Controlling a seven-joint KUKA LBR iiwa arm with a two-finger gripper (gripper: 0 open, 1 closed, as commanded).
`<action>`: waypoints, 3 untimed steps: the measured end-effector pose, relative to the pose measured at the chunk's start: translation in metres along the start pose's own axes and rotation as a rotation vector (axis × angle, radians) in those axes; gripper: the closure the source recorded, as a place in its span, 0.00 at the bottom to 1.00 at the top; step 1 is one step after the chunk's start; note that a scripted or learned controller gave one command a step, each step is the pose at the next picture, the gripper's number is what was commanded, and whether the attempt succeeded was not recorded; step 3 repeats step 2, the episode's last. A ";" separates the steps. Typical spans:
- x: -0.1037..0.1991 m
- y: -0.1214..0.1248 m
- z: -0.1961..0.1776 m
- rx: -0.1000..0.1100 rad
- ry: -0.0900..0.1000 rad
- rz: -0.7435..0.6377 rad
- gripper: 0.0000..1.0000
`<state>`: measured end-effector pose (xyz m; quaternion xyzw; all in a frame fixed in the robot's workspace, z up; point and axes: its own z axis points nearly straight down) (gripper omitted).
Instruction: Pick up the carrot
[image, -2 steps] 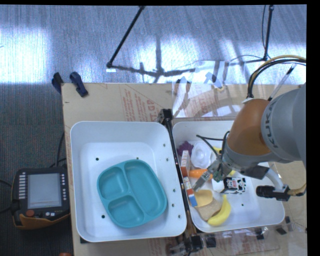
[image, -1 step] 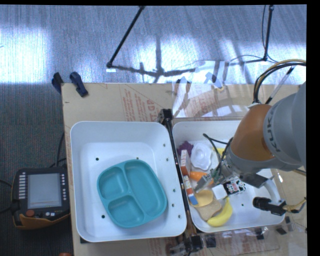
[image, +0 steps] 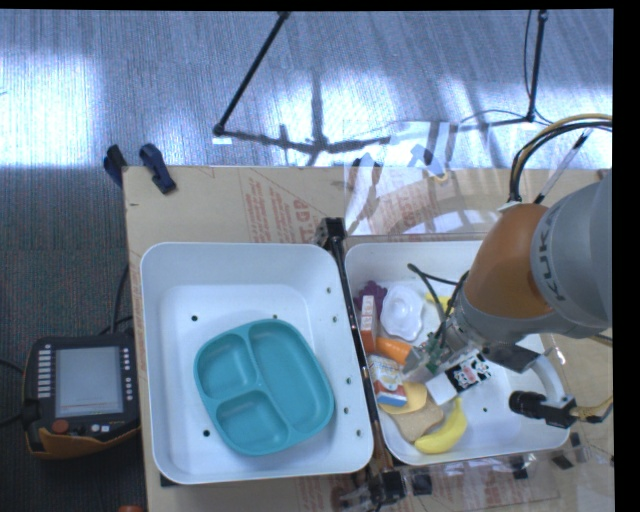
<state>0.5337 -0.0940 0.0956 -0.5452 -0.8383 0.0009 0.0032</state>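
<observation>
Frankly, the risk from my seat is a wrong or empty grab. Starting at the left, the left bin (image: 165, 270) holds a teal divided plate (image: 263, 397), well away from the action. Across the divider, the right bin (image: 520, 437) is crowded: the carrot (image: 390, 349) lies near its left wall, just beside a white round piece (image: 404, 309) and touching other play food below it. A banana (image: 445, 430) lies toward the front. The jaws (image: 428, 360) hover just right of the carrot; whether they are spread or closed I cannot tell. With neighbours packed so tight, I judge they could pinch something else or shove the carrot aside.
</observation>
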 end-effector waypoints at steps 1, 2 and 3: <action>0.002 0.001 0.009 -0.001 -0.002 0.002 1.00; 0.117 0.038 -0.092 -0.005 -0.001 0.290 1.00; 0.117 0.038 -0.092 -0.005 -0.001 0.290 1.00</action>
